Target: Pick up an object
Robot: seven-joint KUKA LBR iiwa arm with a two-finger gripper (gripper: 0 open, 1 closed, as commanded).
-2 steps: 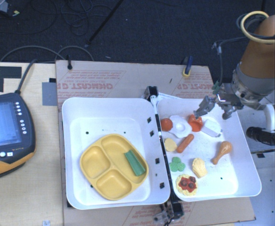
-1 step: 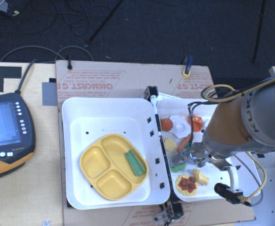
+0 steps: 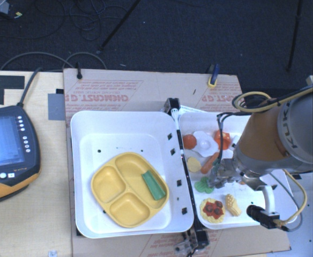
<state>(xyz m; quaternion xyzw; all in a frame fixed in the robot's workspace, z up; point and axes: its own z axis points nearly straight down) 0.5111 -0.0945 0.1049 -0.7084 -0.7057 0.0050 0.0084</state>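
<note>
My gripper (image 3: 219,174) reaches down into the right bin (image 3: 195,121) from the right, over a cluster of toy food. Just left of it lie a green leafy piece (image 3: 203,186) and an orange carrot (image 3: 209,163). A red tomato (image 3: 189,141), a white egg piece (image 3: 204,141) and a red item (image 3: 223,140) sit toward the bin's far side. Near its front lie a small pizza (image 3: 213,209) and a corn cob (image 3: 232,204). The arm's grey and orange body (image 3: 269,138) hides the bin's right half.
The left bin (image 3: 87,127) holds a yellow divided plate (image 3: 107,183) with a green block (image 3: 154,185) on its right edge. A teach pendant (image 3: 6,149) lies on the bench at the far left. A black divider clamp (image 3: 172,107) sits between the bins.
</note>
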